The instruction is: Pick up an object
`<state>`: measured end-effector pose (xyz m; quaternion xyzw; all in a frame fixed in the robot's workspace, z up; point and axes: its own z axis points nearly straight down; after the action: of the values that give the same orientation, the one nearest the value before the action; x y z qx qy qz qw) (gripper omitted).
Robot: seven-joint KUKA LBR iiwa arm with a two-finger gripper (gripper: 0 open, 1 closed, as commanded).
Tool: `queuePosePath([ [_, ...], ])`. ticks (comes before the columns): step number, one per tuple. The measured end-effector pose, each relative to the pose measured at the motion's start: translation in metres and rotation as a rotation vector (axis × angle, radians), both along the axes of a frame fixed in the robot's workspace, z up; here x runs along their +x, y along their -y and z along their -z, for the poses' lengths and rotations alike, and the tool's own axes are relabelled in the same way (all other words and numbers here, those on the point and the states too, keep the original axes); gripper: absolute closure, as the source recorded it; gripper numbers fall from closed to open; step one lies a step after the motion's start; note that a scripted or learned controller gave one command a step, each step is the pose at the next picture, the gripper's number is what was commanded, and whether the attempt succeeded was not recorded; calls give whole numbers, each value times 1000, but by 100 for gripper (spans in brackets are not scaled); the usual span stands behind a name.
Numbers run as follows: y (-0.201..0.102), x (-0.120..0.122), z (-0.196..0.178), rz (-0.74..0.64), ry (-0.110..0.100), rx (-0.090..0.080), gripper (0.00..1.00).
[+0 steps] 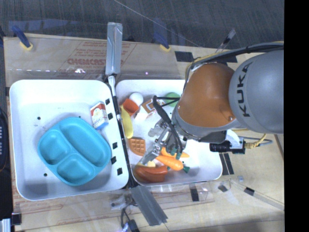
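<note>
Tool (161, 141) low in right bin (212, 170), above carrot (173, 162) and waffle (137, 145); finger state unclear. Blue tray (72, 150) in left bin (21, 129).

Arm (256, 93): big rounded grey housing w/ black "KUKA" lettering, glossy orange band (207, 95) below it toward the wrist. Gripper (161, 141): silver/grey metal linkage w/ black parts. Black cables loop over the arm's far side; thin yellow wire + small black-and-white fitting at its near right.
</note>
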<state>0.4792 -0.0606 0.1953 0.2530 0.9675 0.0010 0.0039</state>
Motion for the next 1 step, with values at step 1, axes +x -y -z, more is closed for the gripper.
queuePosePath([
  [1,22,-2,-3,95,-8,0,0],
])
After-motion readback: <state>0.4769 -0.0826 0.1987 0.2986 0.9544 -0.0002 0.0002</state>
